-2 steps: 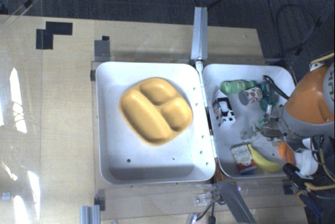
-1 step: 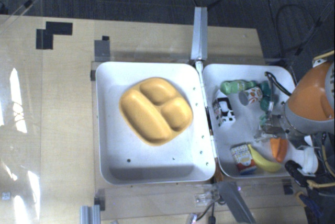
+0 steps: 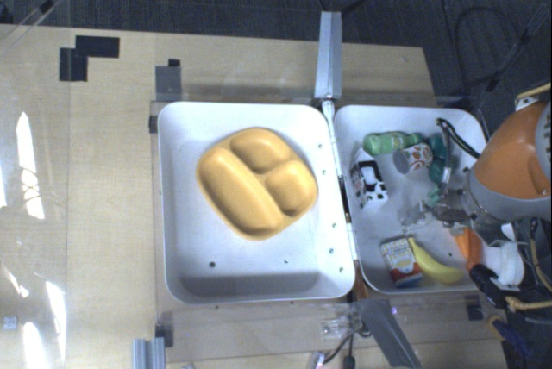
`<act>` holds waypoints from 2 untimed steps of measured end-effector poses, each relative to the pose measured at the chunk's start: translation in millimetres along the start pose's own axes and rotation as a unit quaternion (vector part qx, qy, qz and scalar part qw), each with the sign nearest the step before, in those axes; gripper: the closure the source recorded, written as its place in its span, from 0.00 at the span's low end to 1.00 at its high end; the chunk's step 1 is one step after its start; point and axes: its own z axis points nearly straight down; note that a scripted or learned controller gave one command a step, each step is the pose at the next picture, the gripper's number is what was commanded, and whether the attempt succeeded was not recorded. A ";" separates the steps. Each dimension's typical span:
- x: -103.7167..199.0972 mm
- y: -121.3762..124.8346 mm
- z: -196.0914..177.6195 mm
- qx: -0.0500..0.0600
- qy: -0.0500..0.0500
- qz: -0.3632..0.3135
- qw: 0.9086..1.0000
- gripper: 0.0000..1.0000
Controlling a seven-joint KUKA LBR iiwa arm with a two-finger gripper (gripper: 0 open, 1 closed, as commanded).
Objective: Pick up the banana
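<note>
the banana [image 3: 437, 264] lies below the jaws, near the right bin's [image 3: 373, 272] front wall, its long axis slanting down-right. you can't tell how the jaws stand.

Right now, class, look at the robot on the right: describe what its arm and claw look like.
The arm is bulky and rounded, with a bright orange band above a grey wrist section. Below that, the claw is a small cluster of grey metal parts, too blurred to make out in detail. White fittings and dark cables sit by the arm at the bench's lower right.
</note>
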 end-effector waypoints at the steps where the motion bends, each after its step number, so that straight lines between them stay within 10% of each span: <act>1: 9.8 -4.7 12.3 0.004 -0.002 0.211 0.977 0.00; 2: 3.3 -3.3 12.3 0.004 0.000 0.297 0.955 0.00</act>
